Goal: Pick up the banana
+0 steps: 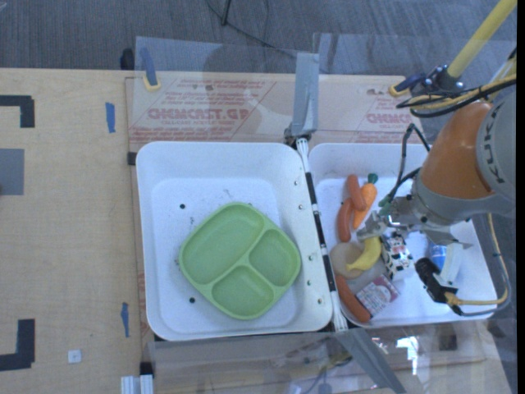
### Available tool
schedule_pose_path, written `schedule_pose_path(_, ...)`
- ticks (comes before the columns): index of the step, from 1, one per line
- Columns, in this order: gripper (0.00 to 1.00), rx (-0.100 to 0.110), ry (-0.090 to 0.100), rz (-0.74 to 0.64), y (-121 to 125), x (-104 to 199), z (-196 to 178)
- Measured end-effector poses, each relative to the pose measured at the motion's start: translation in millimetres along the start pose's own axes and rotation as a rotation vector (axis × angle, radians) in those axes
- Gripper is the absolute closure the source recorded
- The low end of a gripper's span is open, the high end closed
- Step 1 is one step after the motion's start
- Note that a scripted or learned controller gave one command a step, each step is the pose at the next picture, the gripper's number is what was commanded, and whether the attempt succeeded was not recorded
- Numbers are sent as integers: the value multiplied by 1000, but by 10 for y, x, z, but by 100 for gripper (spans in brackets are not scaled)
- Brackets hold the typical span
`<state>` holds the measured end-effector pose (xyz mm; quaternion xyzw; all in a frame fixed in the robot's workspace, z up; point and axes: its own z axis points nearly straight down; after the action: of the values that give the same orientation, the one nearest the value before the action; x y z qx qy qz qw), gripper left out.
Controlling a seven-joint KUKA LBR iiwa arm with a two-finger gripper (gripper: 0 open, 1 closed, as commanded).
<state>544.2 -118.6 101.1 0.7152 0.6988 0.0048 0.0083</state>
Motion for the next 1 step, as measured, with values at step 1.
schedule_pose_path(1,100,19,3,138,231,698,-1207)
